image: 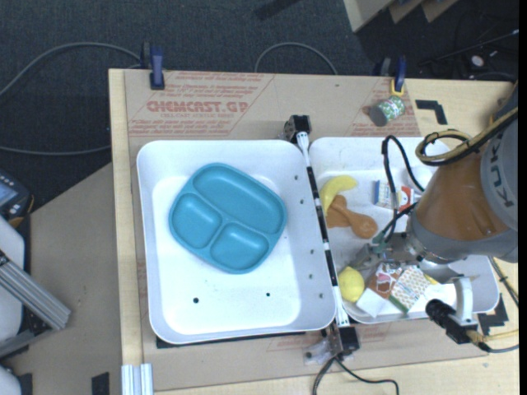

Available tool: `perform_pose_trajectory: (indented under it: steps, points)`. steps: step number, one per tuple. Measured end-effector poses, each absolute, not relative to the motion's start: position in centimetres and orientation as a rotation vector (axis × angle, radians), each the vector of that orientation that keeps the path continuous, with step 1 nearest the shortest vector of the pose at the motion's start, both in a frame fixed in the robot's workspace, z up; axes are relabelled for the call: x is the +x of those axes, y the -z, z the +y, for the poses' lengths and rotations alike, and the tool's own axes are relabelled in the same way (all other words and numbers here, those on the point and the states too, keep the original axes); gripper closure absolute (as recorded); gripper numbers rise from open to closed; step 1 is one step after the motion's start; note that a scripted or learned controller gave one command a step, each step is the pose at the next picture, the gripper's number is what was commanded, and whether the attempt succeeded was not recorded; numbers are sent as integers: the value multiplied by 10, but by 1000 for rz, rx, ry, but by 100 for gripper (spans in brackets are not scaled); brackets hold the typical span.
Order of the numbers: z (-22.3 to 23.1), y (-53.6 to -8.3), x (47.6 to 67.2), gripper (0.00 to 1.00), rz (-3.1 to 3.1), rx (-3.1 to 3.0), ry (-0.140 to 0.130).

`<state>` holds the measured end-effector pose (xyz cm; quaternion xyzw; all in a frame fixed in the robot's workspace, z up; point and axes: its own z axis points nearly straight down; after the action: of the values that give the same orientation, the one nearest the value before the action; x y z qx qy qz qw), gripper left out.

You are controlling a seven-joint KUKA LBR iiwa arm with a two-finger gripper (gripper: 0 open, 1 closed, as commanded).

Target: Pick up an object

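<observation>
The right bin (354, 151) holds several small objects. A yellow banana (338, 189) lies at its left, with a brown wooden piece (350, 218) just below it. A yellow lemon (352, 283) sits near the front left corner. Beside it are a red-and-white small carton (384, 284) and a patterned packet (409, 287). My gripper (380, 253) is low inside this bin, above the carton and just right of the brown piece. The grey and orange arm (457, 208) covers the bin's right half. I see nothing clearly held.
The left bin (160, 303) holds a blue divided plate (226, 216). A blue-and-white box (381, 192) lies at the back of the right bin. A small green-grey item (389, 109) rests on the bench behind the bins. A black cable (395, 159) loops over the right bin.
</observation>
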<state>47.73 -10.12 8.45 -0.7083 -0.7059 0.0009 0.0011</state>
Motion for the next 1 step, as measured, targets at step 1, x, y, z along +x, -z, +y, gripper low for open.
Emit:
perform_pose_trajectory:
  steps: [1]
  points:
    - [-106, -85, 525, 0, -2227, -2223, 3]
